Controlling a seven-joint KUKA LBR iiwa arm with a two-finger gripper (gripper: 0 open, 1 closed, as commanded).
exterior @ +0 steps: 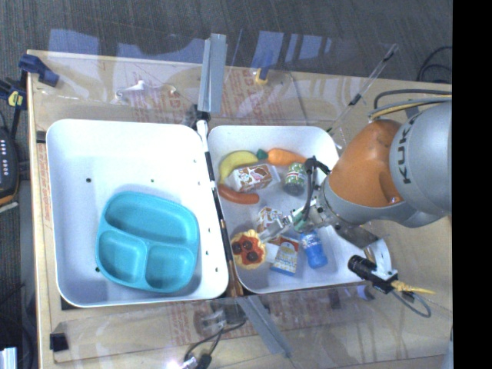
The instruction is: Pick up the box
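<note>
Camera view showed the arm [400, 167] over the right bin [327, 141], gripper [296, 221] low among crowded toys; its grasp state could not be told. A small box [284, 256] lay just beside a blue bottle [314, 250], risking a mistaken grab.

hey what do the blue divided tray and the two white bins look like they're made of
The blue tray looks like moulded plastic: one even turquoise colour, rounded compartment walls, a soft sheen. The left bin and the right bin also look like plastic, smooth and glossy white with rounded corners and thin rims, though coated metal can't be ruled out from this view.
</note>
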